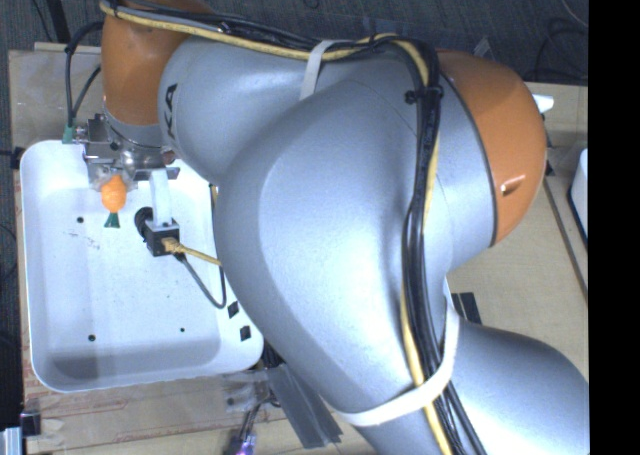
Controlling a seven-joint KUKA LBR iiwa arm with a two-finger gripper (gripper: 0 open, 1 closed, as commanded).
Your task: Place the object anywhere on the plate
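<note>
The gripper (113, 183) stood over the far left part of the left white bin (60, 343), below the arm's orange band (135, 53). A small orange object (114, 194) sat between its fingers, which were closed narrowly on it, clear of the bin floor. The grey arm (340, 243) covered the right of the scene.

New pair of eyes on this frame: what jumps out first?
The grey arm dominates, sweeping in from the right and covering most of the bench. Its orange band sits at upper left, above the gripper hanging over the left white bin. A small orange object sits right at the gripper, bright against the bin's pale floor.
</note>
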